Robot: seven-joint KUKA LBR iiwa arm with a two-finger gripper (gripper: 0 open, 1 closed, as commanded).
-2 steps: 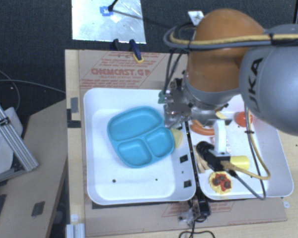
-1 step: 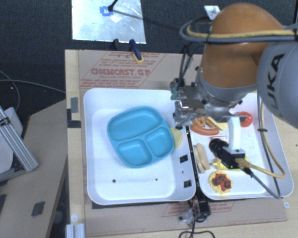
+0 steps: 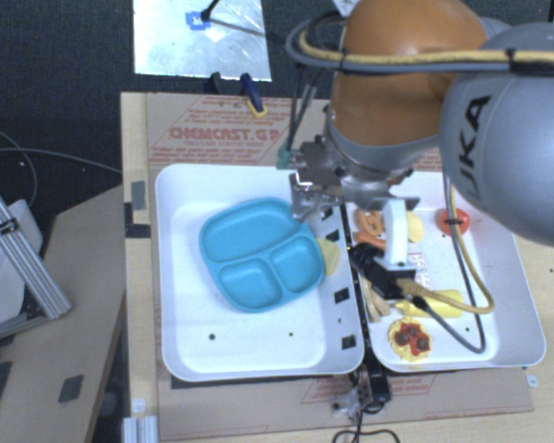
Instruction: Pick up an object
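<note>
Gripper (image 3: pixel 307 192) hung over blue three-compartment plastic tray (image 3: pixel 261 255) in left bin (image 3: pixel 180 340); jaws' state unclear. Best pinch the tray's raised rim.

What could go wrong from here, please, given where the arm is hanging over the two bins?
The gripper sits at the far edge of the blue divided tray, so a descent could strike or tip its rim. Small items crowd the right bin beside the wall between the bins, so a grab there could miss or catch several.
</note>
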